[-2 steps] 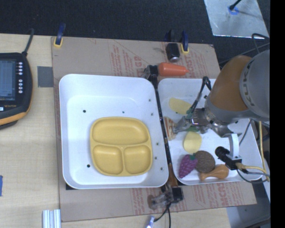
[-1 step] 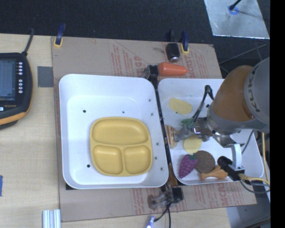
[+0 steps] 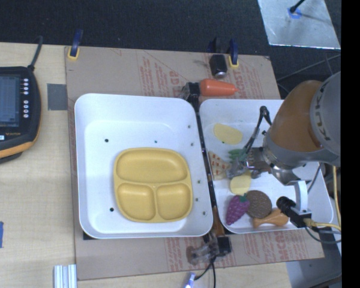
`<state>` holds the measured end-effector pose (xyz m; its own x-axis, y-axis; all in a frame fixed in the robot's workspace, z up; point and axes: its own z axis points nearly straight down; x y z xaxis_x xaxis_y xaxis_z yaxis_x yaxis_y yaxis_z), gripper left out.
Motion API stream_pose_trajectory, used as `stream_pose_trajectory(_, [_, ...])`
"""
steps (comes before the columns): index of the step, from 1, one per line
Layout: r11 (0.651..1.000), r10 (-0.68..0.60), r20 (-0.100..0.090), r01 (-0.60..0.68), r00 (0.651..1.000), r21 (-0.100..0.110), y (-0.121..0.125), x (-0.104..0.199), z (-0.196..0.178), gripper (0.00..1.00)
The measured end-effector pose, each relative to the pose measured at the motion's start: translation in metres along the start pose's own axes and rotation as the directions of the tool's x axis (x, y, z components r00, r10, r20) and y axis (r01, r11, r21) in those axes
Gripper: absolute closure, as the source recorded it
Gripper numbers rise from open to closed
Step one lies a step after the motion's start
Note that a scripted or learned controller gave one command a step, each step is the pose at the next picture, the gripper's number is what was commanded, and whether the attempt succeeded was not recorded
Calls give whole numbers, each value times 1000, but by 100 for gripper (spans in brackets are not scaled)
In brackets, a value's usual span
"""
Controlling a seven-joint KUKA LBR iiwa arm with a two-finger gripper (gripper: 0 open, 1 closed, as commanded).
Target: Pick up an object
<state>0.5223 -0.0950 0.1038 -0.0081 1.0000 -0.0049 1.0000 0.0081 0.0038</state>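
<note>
My gripper [image 3: 245, 164] is low in the right bin [image 3: 270, 108], at the end of the grey and orange arm [image 3: 300, 128] that comes in from the right. It sits right over a small green item [image 3: 236, 155] and just above a pale yellow chunk [image 3: 240, 185]. A waffle-like cracker [image 3: 217, 162] lies to its left against the bin wall. A yellow oval piece [image 3: 228, 134] rests further back. Purple grapes [image 3: 236, 207], a brown round cookie [image 3: 259, 203] and a tan piece [image 3: 270, 221] lie at the bin's front.
The left bin [image 3: 96, 119] holds a yellow divided plate [image 3: 153, 183]. An orange carrot [image 3: 218, 89] lies on the cardboard behind the bins. A control pendant [image 3: 9, 113] sits at the far left. Clamps and cables stand at the bins' front and back edges.
</note>
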Motion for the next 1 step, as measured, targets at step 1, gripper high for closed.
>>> stream_pose_trajectory(1, [1000, 4, -6, -4, 1000, 6, -3, 58, -89, 100])
